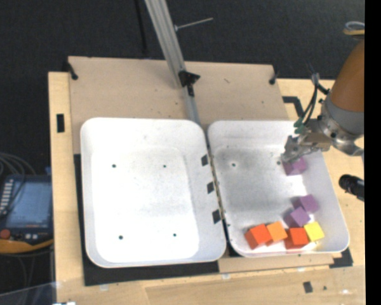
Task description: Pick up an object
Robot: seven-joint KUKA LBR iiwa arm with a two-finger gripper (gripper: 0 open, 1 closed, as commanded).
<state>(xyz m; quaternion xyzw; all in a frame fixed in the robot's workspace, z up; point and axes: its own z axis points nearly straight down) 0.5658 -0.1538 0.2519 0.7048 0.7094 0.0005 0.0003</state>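
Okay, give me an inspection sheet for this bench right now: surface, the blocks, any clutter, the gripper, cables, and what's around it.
Surface: wooden bench bearing two shallow white bins side by side, the left bin and the right bin.
Job's things: in the right bin, a purple block at the gripper's tip; near the front corner, two more purple blocks, three orange blocks and a yellow block.
Clutter: nothing seen.
Gripper: gripper low over the upper purple block; a grasp cannot be confirmed.
Cables: wires along the wrist; dark cables on the floor at left.
Surroundings: slanted metal pole; handheld control pendant at left; dark floor.
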